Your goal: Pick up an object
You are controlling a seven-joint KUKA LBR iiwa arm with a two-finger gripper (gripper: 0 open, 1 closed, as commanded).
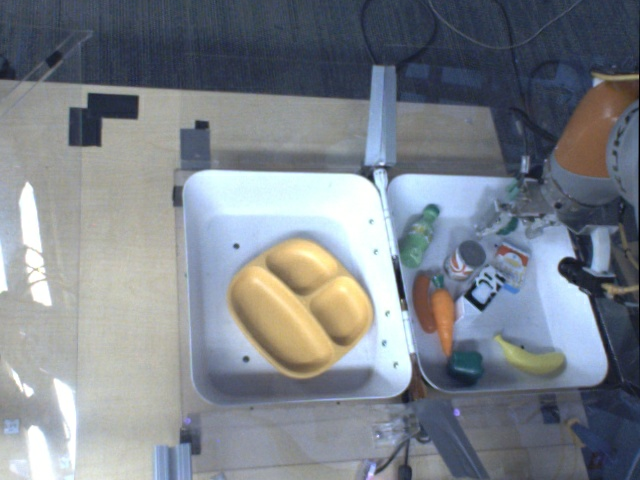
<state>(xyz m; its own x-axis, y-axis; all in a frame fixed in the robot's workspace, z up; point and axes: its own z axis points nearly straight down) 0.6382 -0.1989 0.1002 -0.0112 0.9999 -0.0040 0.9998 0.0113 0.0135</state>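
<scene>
The right bin holds several small objects. A green bottle lies by its left wall. A small can stands near the middle, beside a black-and-white card and a white packet. An orange carrot lies next to a red item, with a dark green block below them. A yellow banana rests near the front wall. My gripper hangs over the bin's far right part, just above and right of the can and packet, with nothing seen in it.
The left bin holds a yellow three-section plate. A metal post stands behind the divider between the bins. The arm's orange band and grey body fill the right side. Cables lie on the dark floor behind.
</scene>
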